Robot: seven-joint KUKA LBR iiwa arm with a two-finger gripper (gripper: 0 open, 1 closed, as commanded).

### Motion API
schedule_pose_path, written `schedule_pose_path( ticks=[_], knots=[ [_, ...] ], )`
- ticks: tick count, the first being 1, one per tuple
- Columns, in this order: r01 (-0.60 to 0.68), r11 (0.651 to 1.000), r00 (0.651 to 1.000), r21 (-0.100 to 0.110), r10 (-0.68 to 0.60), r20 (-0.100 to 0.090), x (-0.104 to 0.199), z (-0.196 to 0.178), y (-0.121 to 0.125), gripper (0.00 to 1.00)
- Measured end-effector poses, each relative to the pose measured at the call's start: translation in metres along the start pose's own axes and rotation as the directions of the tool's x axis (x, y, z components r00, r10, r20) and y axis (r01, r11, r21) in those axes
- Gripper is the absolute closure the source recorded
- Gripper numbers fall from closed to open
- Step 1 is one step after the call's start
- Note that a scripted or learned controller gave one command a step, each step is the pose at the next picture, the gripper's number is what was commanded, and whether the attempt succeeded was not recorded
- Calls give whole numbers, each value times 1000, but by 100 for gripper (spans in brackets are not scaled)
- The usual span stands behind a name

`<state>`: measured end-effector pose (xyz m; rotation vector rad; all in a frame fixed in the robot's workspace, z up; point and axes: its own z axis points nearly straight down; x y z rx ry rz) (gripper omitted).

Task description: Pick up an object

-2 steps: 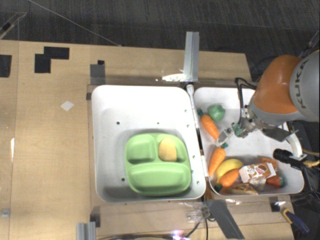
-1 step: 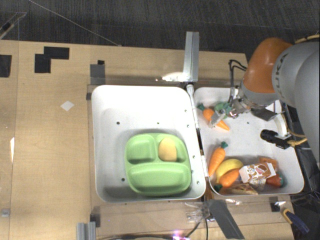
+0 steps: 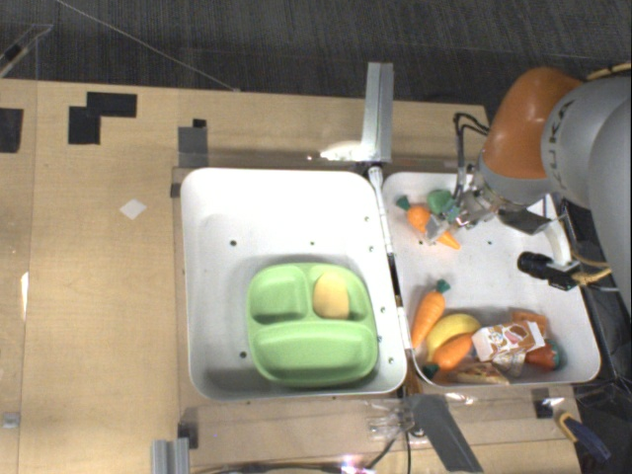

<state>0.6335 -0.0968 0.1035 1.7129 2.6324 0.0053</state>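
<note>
My gripper (image 3: pixel 462 208) is low in the far left part of the right bin (image 3: pixel 494 275), under the grey arm's orange band (image 3: pixel 523 117). A small orange carrot with a green top (image 3: pixel 419 215) lies just left of it. A second small carrot (image 3: pixel 447 238) lies right below the gripper tip, and a green leafy piece (image 3: pixel 440 202) touches or sits right beside the tip. Whether anything is held is hidden by the wrist.
Near the right bin's front lie a larger carrot (image 3: pixel 428 312), a banana (image 3: pixel 450 330), a white and orange packet (image 3: pixel 509 341) and other small food pieces. The left bin (image 3: pixel 227 225) holds a green divided plate (image 3: pixel 286 349) with a yellow round item (image 3: pixel 333 294).
</note>
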Motion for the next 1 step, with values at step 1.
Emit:
schedule_pose_path(
  ticks=[1],
  knots=[
    [-27, 1000, 1000, -5, 27, 3, 63, -84, 45, 100]
  ],
)
